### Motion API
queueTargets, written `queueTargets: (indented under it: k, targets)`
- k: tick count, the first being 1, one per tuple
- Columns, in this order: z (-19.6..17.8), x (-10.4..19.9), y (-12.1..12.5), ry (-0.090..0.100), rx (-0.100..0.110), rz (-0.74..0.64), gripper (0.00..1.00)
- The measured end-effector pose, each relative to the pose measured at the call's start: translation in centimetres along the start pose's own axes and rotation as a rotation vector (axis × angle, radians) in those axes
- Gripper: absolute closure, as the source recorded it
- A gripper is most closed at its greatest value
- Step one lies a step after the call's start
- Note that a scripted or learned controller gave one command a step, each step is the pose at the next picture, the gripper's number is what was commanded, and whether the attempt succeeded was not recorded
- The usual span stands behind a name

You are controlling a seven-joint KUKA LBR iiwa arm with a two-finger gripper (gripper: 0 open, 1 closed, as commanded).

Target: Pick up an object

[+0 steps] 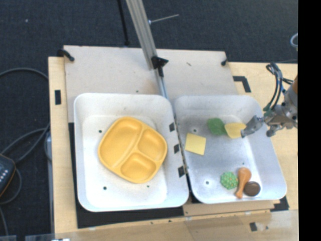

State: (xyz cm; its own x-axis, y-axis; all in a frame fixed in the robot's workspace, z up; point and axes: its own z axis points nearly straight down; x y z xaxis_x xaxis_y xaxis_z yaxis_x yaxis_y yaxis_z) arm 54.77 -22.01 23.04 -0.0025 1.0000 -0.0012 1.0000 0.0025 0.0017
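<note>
Pale yellow piece lies in the right bin, touching the green round object on its left. The gripper sits just right of it at the bin's right wall, one fingertip against its edge. Finger spacing cannot be determined.

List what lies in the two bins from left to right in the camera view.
yellow divided plate → yellow square → green ball → pale yellow piece → brown piece
</note>
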Motion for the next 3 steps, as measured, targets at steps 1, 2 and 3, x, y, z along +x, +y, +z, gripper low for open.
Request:
queueTargets:
  k: [1, 2, 3]
  targets:
    - [0.0, 0.0, 0.0, 0.0, 0.0, 0.0, 0.0]
    - [4.3, -0.5, 0.2, 0.0, 0.004, 0.003, 0.0]
    - [8.5, -0.5, 0.3, 0.0, 0.004, 0.004, 0.0]
